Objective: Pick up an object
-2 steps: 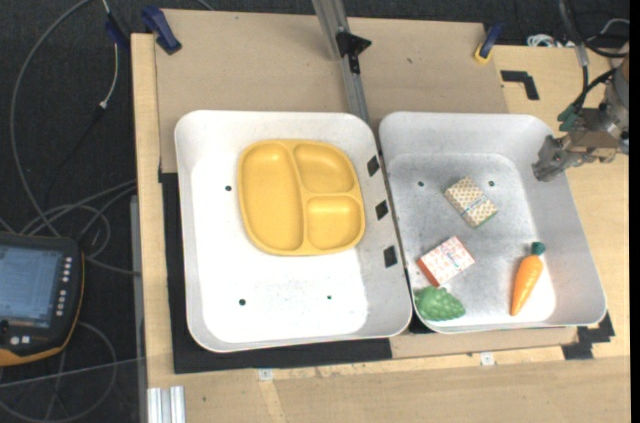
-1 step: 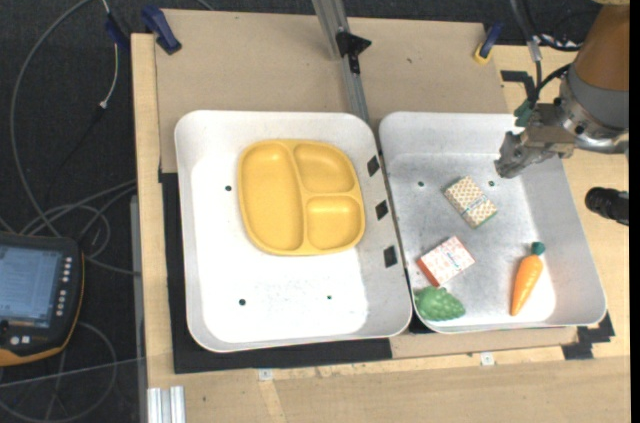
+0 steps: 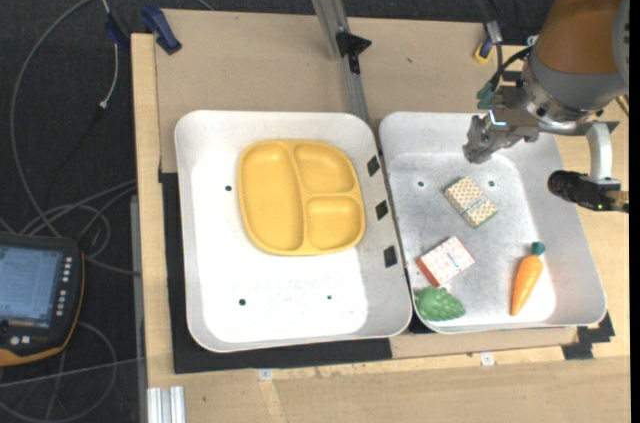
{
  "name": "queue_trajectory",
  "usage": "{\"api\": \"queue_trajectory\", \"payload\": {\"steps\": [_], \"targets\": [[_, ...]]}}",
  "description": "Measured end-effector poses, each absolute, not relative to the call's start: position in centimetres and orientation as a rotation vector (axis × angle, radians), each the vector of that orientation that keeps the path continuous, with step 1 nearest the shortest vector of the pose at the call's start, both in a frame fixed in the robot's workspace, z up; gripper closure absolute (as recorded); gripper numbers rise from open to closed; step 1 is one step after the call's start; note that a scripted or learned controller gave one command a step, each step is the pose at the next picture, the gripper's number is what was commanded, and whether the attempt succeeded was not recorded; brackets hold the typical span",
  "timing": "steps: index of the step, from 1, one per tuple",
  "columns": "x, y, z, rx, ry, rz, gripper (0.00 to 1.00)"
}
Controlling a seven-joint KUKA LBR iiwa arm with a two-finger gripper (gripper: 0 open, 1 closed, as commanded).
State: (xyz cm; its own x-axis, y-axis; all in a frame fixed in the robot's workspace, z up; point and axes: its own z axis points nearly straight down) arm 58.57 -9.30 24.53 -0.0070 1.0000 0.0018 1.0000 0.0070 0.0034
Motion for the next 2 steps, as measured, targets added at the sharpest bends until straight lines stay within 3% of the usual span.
{"api": "queue_trajectory", "payload": {"steps": [2], "targets": [[60.8, 1.5, 24.3, 2.213, 2.23, 0.006, 1.0]]}}
